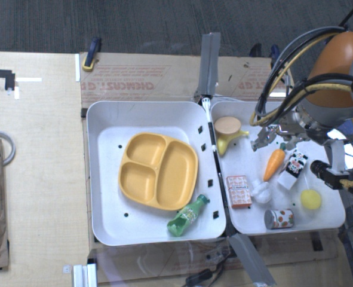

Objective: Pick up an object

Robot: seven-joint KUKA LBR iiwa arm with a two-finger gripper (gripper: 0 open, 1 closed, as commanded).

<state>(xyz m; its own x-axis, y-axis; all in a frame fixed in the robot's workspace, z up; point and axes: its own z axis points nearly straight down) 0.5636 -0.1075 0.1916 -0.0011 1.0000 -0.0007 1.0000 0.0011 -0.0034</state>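
In the right bin [337,217], near to far: a small can [279,219], yellow ball [311,199], red-and-white box [239,191], and slim orange carrot [274,164] lying tilted. The hand [270,135] hovers above the carrot; its grip is unclear. The left bin [98,178] holds a yellow divided plate [158,170] and green bottle [187,216].

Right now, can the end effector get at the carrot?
Probably yes. The end effector hovers in the right bin just up-left of the carrot, with bare floor between them. The small cow-print carton sits close on the carrot's right and could crowd a grasp.
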